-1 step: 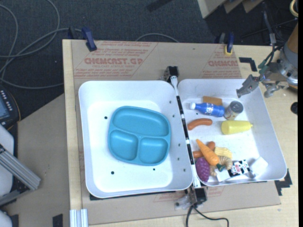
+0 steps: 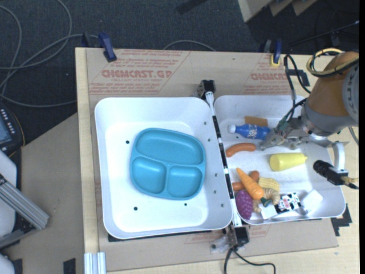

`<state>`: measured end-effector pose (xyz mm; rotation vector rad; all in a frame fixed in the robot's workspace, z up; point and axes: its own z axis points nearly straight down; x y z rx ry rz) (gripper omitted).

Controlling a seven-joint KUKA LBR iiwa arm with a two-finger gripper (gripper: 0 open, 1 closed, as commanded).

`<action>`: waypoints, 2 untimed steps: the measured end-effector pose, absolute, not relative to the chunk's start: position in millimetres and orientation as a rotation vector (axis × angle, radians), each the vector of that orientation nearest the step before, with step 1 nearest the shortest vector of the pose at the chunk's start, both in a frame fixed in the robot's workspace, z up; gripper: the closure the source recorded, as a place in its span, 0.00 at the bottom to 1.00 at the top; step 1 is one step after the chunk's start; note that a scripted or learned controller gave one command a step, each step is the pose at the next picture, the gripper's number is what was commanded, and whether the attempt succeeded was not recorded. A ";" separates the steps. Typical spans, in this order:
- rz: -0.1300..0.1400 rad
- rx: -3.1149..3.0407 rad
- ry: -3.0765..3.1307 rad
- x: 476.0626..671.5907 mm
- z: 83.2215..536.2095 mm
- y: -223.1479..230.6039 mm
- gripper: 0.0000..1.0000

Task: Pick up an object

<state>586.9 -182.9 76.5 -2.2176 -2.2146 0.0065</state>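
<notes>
Toy foods in the right bin: blue bottle, sausage, yellow piece, carrot.

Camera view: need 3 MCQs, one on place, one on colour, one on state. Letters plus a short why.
1. Where does the blue divided tray lie?
A. left bin
B. right bin
C. on the bench outside the bins

2. What colour is the blunt oblong piece near the middle of the right bin?
A. red
B. yellow
C. green

3. How is the blue bottle posed?
A. standing upright
B. lying on its side
C. lifted in the pincer

Answers:
1 A, it sits inside the left bin.
2 B, it is plainly yellow.
3 B, it lies flat on the bin floor, left of the pincer.
</notes>
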 end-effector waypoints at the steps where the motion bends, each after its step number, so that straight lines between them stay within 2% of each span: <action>1: 0.003 -2.215 -2.217 532.2 84.2 -136.2 0.00; 2: -0.002 -2.224 -2.220 535.5 94.8 -138.8 1.00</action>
